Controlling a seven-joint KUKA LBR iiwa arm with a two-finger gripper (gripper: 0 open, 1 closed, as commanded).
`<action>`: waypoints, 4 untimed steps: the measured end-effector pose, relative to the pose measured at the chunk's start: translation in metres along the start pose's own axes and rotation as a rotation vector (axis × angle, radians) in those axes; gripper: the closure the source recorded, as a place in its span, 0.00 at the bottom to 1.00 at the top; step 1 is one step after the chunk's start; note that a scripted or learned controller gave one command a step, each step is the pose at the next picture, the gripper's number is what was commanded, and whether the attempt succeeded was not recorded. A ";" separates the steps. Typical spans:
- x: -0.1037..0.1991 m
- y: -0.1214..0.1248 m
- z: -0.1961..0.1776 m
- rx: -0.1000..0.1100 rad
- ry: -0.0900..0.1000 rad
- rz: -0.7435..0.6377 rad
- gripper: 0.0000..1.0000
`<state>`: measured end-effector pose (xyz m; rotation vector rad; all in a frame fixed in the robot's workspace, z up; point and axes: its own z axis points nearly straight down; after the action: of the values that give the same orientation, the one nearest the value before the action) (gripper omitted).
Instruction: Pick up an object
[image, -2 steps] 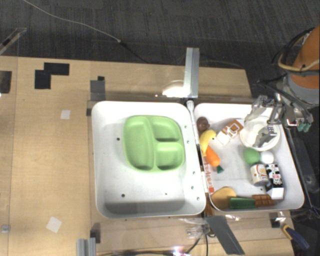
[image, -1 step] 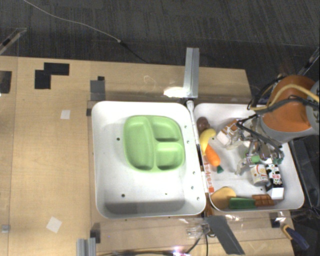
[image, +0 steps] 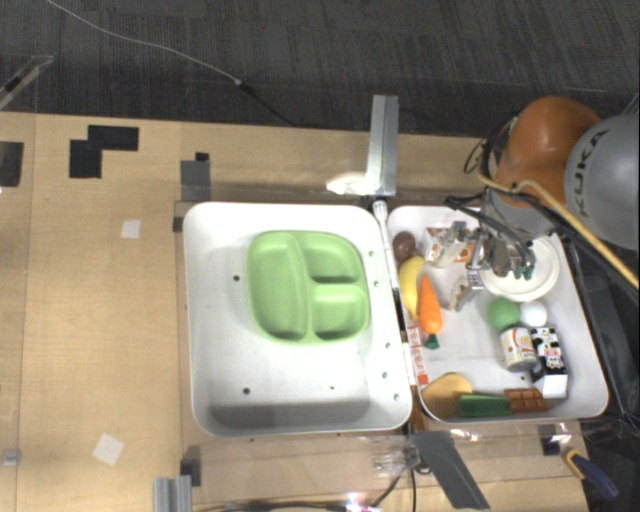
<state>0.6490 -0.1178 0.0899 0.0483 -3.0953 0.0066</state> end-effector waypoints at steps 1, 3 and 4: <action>0.090 0.012 0.002 -0.002 -0.061 0.064 0.00; 0.048 0.010 0.002 -0.006 -0.064 0.167 0.00; 0.038 0.032 0.002 -0.005 -0.062 0.131 0.00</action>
<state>0.6096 -0.0869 0.0900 -0.1582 -3.1542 0.0018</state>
